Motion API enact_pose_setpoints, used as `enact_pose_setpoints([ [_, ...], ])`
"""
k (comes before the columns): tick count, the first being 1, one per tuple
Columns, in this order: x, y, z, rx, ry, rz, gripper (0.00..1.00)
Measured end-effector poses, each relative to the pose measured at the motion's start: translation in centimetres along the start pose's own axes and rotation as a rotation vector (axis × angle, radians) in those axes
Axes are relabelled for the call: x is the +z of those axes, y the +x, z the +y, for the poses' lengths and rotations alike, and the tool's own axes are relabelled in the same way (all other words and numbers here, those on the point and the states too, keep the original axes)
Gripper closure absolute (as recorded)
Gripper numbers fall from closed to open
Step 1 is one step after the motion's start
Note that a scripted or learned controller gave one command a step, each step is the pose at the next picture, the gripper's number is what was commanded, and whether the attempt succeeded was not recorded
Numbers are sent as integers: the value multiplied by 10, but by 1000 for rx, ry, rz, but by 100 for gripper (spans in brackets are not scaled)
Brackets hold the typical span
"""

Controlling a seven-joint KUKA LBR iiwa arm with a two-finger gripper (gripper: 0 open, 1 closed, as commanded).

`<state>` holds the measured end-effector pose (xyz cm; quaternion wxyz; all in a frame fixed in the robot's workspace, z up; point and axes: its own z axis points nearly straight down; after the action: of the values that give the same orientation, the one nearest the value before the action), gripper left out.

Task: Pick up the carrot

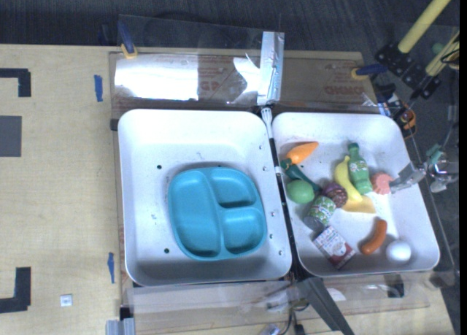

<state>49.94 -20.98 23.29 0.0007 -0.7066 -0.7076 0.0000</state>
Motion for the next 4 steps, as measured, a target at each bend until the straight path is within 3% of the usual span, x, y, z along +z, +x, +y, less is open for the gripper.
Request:
enact_pose_setpoints([
  [1, 73, 107, 31, -172, 3, 2, 0],
  [2, 72, 104, 31, -169, 0, 0, 0],
  [3, 47, 151, 101, -425, -6, -3, 0],
  [4, 91, 110, 133, -653, -4, -4, 0],
])
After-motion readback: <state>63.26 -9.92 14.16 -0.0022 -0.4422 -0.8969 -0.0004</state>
